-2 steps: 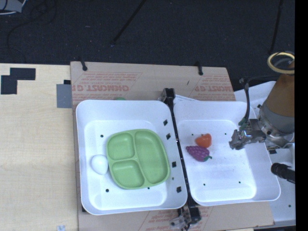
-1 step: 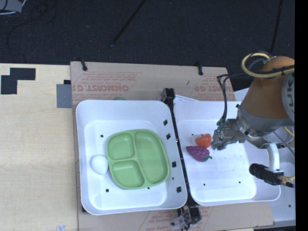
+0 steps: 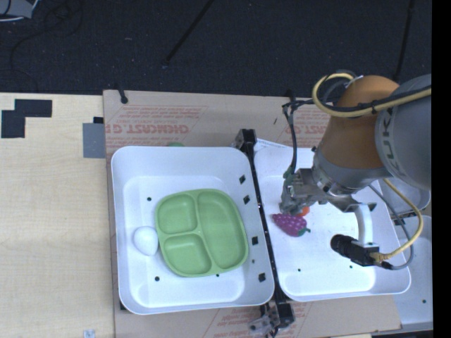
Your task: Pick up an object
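From my station I see two white bins side by side on the bench. The left bin (image 3: 134, 189) holds a green divided plate (image 3: 201, 231) with three compartments, lying flat, and a small white egg-like ball (image 3: 146, 241) touching the plate's left edge. The right bin (image 3: 331, 280) holds a purple grape bunch (image 3: 289, 223) near its left wall, with a bit of something orange (image 3: 304, 209) just beside it. My gripper (image 3: 294, 201) is low in the right bin, just above the grapes; I cannot tell how wide it stands, nor whether it grips anything.
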`<state>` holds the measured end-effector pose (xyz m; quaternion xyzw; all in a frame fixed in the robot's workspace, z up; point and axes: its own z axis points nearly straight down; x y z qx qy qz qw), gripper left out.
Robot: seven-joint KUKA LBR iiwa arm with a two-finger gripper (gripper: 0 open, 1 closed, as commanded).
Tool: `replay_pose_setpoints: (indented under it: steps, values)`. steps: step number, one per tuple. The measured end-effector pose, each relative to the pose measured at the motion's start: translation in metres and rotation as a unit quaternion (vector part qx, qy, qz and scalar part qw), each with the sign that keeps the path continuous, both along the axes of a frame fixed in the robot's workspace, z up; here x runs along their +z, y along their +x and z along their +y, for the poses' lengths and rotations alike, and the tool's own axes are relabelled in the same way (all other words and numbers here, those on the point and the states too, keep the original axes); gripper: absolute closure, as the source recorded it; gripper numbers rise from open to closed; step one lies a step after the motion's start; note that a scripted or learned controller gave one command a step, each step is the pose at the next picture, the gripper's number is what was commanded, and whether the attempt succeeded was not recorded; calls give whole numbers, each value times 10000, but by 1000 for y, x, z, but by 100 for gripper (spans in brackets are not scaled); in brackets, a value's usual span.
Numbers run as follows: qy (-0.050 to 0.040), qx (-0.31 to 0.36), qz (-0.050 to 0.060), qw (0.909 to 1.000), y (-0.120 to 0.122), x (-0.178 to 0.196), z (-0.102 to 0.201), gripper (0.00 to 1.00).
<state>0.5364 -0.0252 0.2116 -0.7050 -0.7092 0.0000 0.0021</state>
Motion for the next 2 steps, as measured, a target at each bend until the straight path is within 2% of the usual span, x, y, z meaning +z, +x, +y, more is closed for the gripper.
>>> replay_pose_setpoints:
  steps: [2]
  values:
    - [-7,-10,6,10000,22,-10,97,100]
